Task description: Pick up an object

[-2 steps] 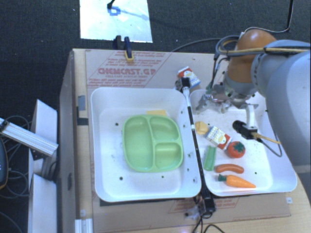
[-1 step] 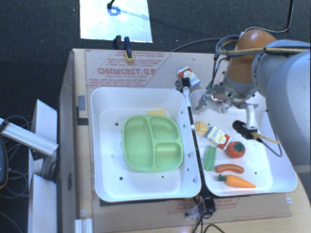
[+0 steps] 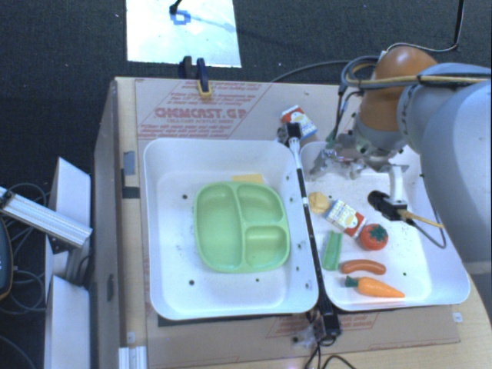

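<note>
Claw (image 3: pixel 338 162) hangs over right bin (image 3: pixel 450 279); finger state indeterminate. Nothing visibly lifted; tomato (image 3: pixel 373 237), carrot (image 3: pixel 378 287) remain, pick outstanding.

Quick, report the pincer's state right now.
Pincer: cannot be told whether open or shut; it hangs over the far end of the right bin, and nothing is seen held in it.
</note>
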`<state>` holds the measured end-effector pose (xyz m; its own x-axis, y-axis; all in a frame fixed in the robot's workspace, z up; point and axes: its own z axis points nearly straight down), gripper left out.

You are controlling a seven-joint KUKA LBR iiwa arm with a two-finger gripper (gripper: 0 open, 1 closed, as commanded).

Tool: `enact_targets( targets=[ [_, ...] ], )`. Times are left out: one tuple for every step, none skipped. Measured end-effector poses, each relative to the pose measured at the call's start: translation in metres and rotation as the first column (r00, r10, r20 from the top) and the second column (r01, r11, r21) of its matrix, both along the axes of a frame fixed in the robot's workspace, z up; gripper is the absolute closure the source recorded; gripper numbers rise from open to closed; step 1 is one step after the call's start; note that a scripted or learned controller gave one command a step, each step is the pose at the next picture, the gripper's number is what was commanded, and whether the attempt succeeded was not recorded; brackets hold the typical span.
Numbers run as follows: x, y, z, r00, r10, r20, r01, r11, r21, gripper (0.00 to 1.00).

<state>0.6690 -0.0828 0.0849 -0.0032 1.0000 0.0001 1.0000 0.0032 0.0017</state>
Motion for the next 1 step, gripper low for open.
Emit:
enact_targets(
  targets=[
    [0.0001,-0.0003,0.0001,1.0,0.0,0.0,0.0,1.0,0.0,0.0]
  ],
)
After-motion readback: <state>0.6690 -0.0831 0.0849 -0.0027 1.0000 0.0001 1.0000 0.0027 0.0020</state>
